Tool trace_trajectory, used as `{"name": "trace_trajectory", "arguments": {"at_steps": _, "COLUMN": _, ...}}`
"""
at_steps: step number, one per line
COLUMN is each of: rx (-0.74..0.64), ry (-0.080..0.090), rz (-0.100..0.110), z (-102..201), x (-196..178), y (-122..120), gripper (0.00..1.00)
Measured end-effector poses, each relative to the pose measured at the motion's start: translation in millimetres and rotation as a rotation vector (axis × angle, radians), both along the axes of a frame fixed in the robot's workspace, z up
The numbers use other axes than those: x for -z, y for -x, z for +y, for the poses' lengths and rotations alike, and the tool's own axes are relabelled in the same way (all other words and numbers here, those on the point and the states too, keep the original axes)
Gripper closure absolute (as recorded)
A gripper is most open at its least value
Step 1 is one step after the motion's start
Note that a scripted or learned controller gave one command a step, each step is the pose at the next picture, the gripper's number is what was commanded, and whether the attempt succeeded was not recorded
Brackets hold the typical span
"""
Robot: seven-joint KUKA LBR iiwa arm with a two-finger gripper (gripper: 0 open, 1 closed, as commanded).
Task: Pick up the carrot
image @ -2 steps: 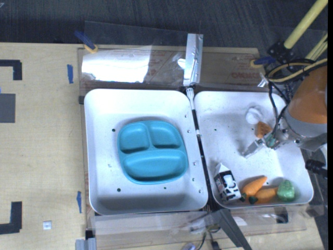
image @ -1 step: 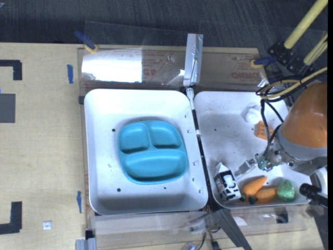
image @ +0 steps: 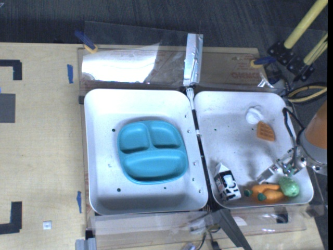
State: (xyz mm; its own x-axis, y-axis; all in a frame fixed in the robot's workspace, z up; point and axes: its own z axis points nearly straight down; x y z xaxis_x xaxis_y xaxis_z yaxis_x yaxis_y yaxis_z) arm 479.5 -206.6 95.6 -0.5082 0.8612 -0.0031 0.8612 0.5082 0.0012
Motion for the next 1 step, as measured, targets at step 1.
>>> {"name": "trace_trajectory", "arguments": {"at_steps": 1, "rx": -0.213, "ry": 0.001, "rz": -0.006, "z": 76.4, "x": 7.3, "y": -2.9, "gripper": 0.0}}
